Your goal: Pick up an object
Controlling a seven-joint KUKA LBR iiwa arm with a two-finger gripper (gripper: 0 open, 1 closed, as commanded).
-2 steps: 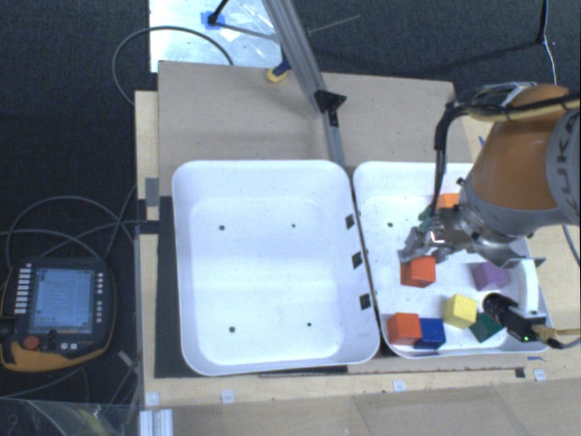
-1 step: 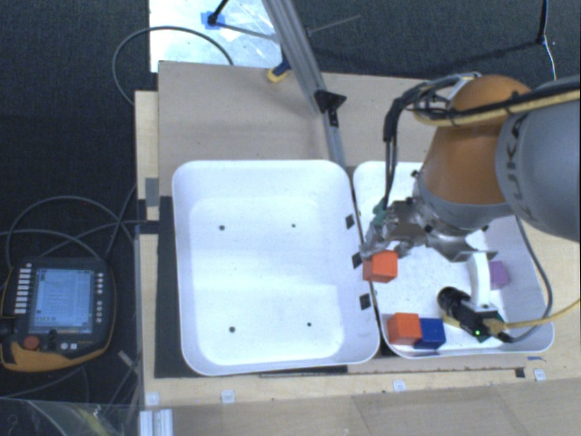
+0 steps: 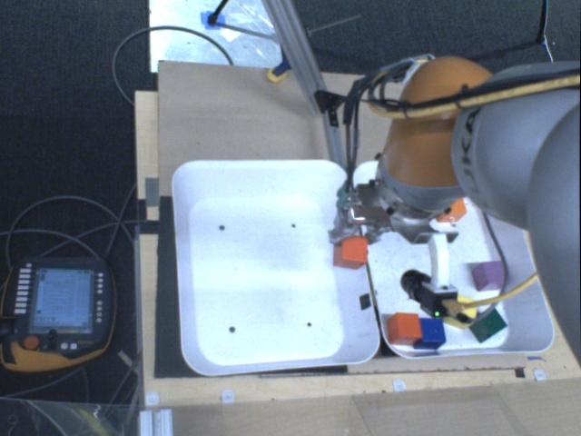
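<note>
One orange block point(image 3: 350, 252) sits pinched at the tip of the pincer point(image 3: 349, 242) (fingers closed on its upper part), hanging over the rim between the bins. Such a shallow hold could let it slip and drop beneath the pincer.

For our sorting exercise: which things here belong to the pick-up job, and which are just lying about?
Part of the job:
gripper
orange block just beneath it, at the left bin's right edge
right bin with blue block, purple block, green block

Lying about:
control pendant
cables on the floor
</note>
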